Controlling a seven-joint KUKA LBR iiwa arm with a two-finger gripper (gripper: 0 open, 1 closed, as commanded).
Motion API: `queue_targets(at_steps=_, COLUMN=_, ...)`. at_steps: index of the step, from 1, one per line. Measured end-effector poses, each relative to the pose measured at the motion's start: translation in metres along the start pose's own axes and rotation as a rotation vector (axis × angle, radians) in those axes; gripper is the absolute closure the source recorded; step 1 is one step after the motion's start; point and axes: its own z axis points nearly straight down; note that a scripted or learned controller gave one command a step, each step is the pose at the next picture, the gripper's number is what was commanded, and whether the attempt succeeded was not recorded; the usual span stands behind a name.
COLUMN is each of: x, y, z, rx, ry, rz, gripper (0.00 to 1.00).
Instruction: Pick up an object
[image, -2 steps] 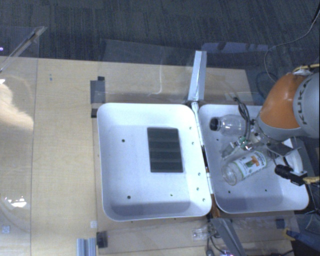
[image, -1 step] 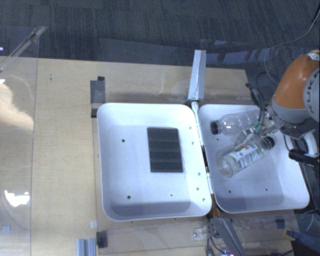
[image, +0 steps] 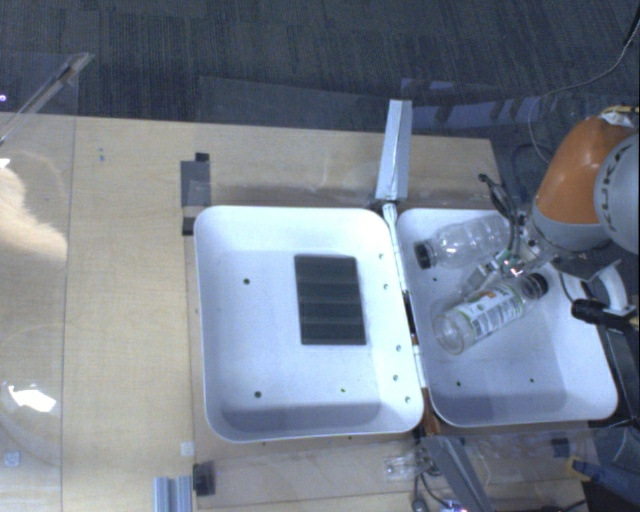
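Camera view: take the right bin (image: 560, 400) as your landmark. Two clear plastic bottles lie on their sides in its far half, so either can roll. The upper bottle (image: 462, 243) rests near the far wall, cap toward the left bin (image: 230, 330). The labelled bottle (image: 487, 312) lies just below it, slanted. The gripper (image: 513, 262) hangs between them, near the labelled bottle's cap end; you cannot tell how its fingers stand. A dark flat block (image: 329, 299) sits mid-floor in the left bin, on the wooden surface (image: 120, 330).
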Motion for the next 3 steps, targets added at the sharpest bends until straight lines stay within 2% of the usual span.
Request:
queue_targets(at_steps=1, x=-0.018, y=0.014, z=0.006, rx=0.05, ry=0.044, rz=-0.005, gripper=0.0)
queue_targets(at_steps=2, x=-0.045, y=0.005, z=-0.005, rx=0.002, ry=0.006, rz=-0.007, gripper=0.0)
queue_targets(at_steps=3, x=-0.035, y=0.024, z=-0.003, rx=0.001, ry=-0.016, rz=-0.279, gripper=0.0)
